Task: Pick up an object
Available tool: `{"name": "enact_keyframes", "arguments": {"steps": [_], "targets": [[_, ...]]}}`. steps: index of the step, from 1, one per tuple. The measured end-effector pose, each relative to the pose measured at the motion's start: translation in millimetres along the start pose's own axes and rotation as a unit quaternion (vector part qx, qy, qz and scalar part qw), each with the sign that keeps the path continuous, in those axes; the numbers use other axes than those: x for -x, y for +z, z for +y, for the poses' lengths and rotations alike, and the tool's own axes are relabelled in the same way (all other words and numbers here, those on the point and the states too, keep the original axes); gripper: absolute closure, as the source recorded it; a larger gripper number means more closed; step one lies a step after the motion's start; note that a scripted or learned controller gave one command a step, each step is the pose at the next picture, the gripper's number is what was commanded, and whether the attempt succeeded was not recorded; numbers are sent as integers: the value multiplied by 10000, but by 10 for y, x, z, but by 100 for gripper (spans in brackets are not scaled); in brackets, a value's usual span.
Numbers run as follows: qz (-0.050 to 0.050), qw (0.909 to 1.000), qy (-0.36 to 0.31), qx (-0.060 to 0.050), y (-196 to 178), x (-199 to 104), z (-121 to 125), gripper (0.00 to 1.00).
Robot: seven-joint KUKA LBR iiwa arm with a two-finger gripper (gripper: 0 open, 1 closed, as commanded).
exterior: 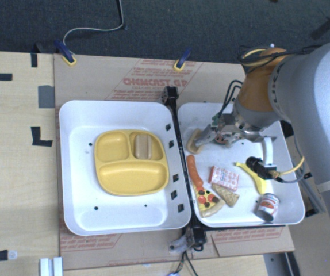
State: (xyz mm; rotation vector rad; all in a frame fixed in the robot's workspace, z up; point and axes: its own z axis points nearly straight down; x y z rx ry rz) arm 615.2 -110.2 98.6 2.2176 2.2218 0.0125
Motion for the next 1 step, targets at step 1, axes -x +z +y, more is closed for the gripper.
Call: {"name": "enact_keyframes", "arguments": {"steps": [1], "targets": [[5, 10000, -4, -6, -93, -7, -1, 100]]}}
